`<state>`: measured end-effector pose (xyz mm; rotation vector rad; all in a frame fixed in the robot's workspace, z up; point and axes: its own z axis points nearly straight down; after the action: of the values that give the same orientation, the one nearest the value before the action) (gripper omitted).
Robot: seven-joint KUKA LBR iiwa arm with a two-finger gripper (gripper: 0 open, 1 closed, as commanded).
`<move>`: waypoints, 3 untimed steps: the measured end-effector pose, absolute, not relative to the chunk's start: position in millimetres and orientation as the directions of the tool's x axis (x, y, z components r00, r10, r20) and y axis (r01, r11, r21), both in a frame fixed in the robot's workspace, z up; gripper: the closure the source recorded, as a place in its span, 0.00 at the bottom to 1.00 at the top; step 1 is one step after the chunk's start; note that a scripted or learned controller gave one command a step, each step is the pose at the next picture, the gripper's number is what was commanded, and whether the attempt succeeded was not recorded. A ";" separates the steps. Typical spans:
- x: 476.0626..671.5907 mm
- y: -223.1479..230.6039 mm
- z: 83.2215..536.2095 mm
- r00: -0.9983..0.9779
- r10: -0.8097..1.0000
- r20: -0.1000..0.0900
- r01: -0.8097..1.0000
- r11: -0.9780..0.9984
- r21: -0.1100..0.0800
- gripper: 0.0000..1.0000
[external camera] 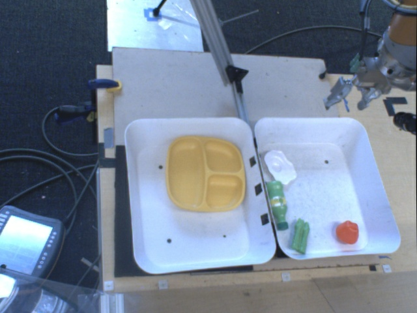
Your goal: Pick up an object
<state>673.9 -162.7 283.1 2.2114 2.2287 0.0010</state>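
My gripper [352, 97] hangs above the far right corner of the right bin [373, 150], its two metal fingers spread apart with nothing between them. In the right bin lie a white crumpled object [280, 165], a green bottle [277, 204], a small green object [300, 235] and an orange-red object [347, 232]. All of them rest in the bin's left and near parts, well away from the gripper.
The left bin [146, 240] holds a yellow divided plate [206, 173]. A grey pole [215, 31] slants down to the divider between the bins. Blue clamps [104, 84] and cables sit at the bench's left edge.
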 end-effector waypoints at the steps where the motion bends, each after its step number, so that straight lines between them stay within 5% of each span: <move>1: 673.9 -163.0 283.2 -0.008 1.000 -0.002 1.000 0.008 0.002 0.00; 3: 670.2 -164.8 159.4 -0.002 1.000 0.000 1.000 0.002 -0.004 0.00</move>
<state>670.2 -164.8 159.4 2.2219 2.2254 -0.0043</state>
